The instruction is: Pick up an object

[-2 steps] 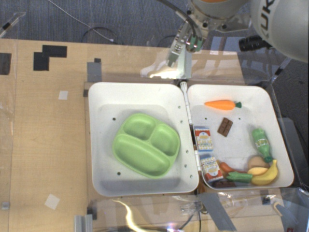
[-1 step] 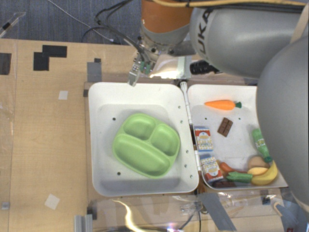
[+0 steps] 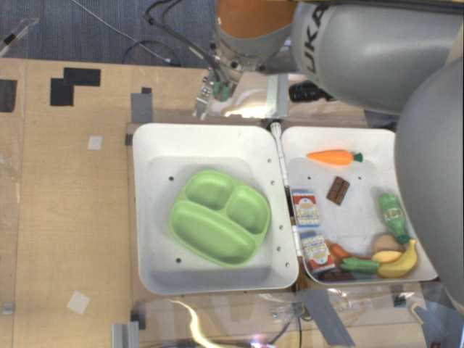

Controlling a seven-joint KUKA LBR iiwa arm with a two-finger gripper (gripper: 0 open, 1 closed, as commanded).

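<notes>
Two white bins side by side. Left bin (image 3: 145,194): one green divided plate (image 3: 220,216) (three compartments), lying centre. Right bin (image 3: 362,140): one carrot (image 3: 332,158) at top, one chocolate bar (image 3: 338,190) mid, two small cartons (image 3: 305,209) by the left wall, one green bottle (image 3: 392,214), one banana (image 3: 401,262) lower right. Arm (image 3: 377,42) spans upper right of frame; gripper (image 3: 217,91) above the left bin's top edge, finger state cannot be told.

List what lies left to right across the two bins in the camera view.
Green plate in the left bin → small cartons → chocolate → green bottle. The carrot and banana overlap these in the order, so they are left out.
</notes>
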